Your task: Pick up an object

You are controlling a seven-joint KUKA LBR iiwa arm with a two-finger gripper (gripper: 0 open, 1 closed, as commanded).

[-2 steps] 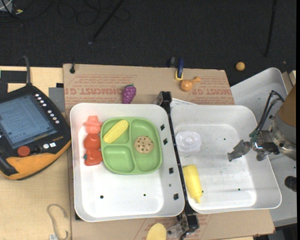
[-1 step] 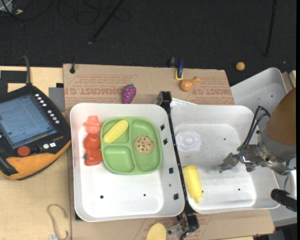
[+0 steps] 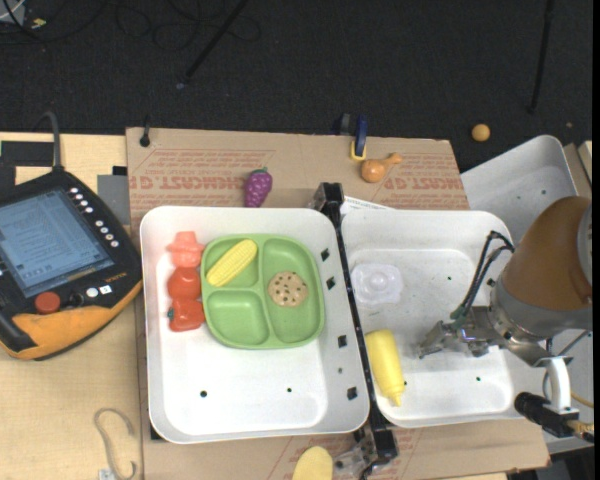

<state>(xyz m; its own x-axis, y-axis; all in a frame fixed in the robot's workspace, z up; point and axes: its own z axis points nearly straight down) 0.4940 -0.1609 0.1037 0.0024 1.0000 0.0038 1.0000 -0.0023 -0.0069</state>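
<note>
Gripper (image 3: 435, 344): low in right bin (image 3: 430, 238); grip state cannot tell.
Yellow bottle (image 3: 385, 365): lies just left of gripper, against bin's left wall.
Room: bare floor behind gripper.

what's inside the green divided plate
The green plate in the left bin holds a yellow corn cob and a cookie. The bin floor beneath it is hidden.
</note>
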